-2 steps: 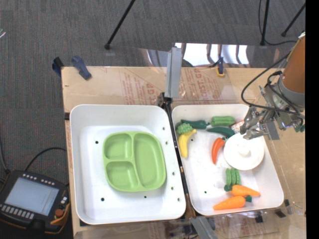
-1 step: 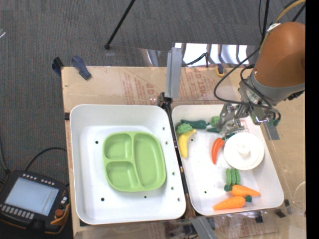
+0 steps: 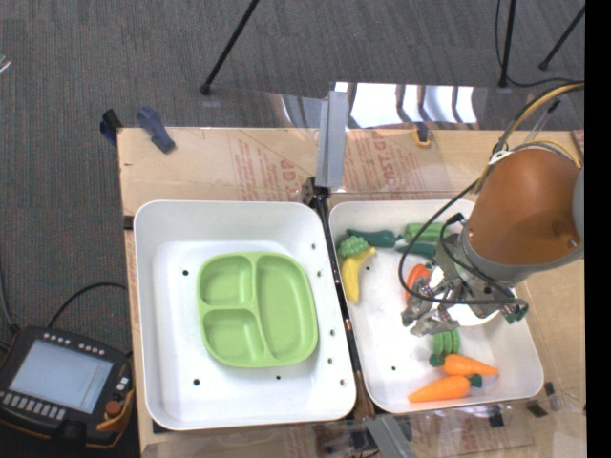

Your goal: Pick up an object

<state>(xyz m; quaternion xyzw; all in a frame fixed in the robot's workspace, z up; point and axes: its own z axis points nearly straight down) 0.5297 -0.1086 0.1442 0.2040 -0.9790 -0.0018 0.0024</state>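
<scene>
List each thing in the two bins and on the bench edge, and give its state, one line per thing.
Green divided plate: lying flat in the left bin, its compartments bare.
Toy banana: lying in the right bin, near its left wall.
Two toy carrots: lying side by side near the front right corner.
Gripper: low over the right bin, above a green toy.
Teach pendant: screen lit.
</scene>
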